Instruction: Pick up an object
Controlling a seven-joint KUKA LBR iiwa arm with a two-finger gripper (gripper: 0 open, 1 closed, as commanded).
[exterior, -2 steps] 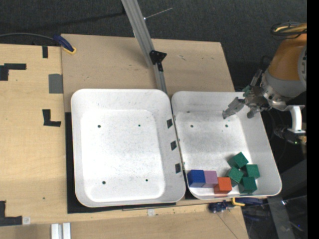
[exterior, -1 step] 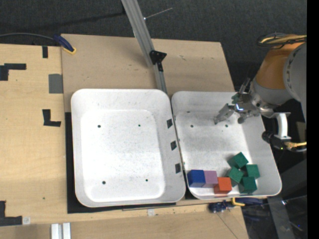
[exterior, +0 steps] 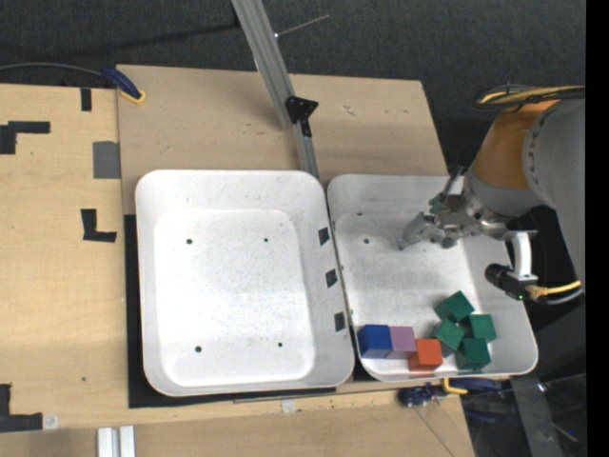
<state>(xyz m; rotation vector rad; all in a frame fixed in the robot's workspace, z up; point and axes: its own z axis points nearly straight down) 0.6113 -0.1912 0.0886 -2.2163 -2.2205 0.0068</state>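
The end effector (exterior: 430,228), fingers apart and holding nothing, hung at 12 o'clock from the blocks (exterior: 455,329) clustered in the right bin (exterior: 381,208); tight packing risked a failed grasp.

Two bins (exterior: 233,184), seven blocks (exterior: 426,352) (perhaps four green, clustered).

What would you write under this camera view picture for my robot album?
The arm's end effector hangs over the right bin, away from the colored blocks clustered in its near corner.
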